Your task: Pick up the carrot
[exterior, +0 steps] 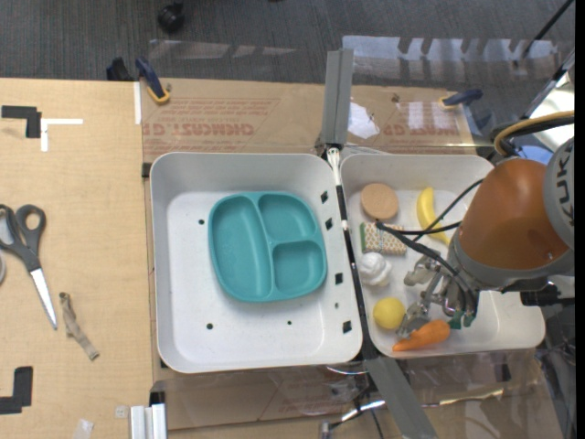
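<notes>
Grey carpet floor [228, 16] beyond wooden bench [73, 199]

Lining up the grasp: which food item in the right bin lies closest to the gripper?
The carrot, orange, at the bin's front edge, right beneath the gripper. The lemon sits to its left; the banana lies farther back.

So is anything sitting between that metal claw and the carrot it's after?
Nothing visible does. The tool is right over the carrot, which lies at the near edge of the right bin. The lemon sits just to the left of both, close beside them but not between them.
</notes>
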Controlling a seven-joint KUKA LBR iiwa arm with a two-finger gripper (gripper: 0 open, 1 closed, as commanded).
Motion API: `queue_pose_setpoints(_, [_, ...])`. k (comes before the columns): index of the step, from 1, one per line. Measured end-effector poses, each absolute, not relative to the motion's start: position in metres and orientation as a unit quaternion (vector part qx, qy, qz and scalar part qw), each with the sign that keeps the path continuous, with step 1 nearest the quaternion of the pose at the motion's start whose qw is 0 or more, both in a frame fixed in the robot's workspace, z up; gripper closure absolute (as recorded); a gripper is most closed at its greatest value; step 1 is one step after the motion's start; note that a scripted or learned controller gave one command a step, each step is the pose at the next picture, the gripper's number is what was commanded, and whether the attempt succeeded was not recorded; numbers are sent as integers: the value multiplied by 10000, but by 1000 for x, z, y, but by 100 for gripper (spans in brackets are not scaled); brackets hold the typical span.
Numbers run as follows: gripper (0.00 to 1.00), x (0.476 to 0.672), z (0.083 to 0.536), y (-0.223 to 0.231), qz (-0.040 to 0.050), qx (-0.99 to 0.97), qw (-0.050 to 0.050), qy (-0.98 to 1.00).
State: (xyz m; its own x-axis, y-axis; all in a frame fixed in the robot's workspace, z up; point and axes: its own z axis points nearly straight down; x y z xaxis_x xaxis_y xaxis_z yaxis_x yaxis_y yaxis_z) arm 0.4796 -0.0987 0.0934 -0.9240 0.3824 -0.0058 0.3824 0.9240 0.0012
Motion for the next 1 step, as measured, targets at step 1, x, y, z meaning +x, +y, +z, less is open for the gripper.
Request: queue_pose_setpoints(1, [0, 482, 95, -94, 2, -343, 72, 9994])
